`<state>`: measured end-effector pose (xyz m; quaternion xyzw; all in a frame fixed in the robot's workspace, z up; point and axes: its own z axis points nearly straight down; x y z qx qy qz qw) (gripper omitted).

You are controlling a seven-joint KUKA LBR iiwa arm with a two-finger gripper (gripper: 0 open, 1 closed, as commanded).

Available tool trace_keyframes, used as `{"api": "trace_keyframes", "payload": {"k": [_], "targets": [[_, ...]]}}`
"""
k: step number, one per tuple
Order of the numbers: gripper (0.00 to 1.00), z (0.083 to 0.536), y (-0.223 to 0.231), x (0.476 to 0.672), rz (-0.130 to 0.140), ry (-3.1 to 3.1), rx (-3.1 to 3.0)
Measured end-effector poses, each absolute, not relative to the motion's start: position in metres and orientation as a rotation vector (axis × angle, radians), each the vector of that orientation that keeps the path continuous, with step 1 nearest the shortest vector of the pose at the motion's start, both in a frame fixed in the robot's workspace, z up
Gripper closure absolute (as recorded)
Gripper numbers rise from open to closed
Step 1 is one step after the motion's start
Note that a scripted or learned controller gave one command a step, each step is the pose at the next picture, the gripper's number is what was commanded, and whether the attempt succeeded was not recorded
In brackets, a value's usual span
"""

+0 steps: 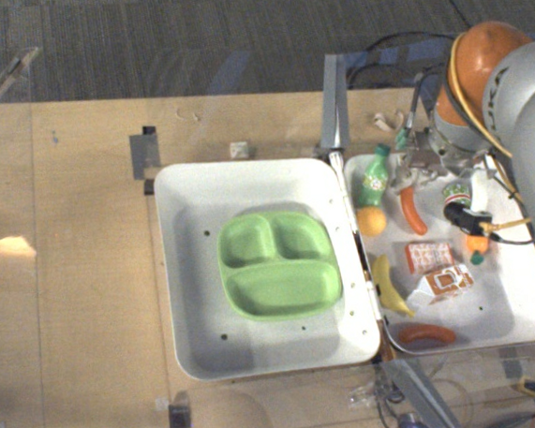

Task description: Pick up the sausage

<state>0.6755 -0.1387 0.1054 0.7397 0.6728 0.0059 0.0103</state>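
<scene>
Lying near the right bin's front rim, the sausage (pixel 426 336) runs left-right; hand (pixel 417 168) state unclear.

Sausage at the bottom of the right bin

The sausage (pixel 426 336) is a reddish-brown, slightly curved link lying flat on its side, stretched roughly left to right. It rests in the lower right of the frame, close against the near wall of the right-hand white bin (pixel 533 329), just below the yellow banana (pixel 389 287) and a small carton (pixel 447 282).
</scene>
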Motion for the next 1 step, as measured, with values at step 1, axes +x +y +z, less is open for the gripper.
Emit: {"api": "trace_keyframes", "payload": {"k": [1], "targets": [[1.00, 0.1887, -0.0987, 0.6706, 0.008, 1.986, 2.427]]}}
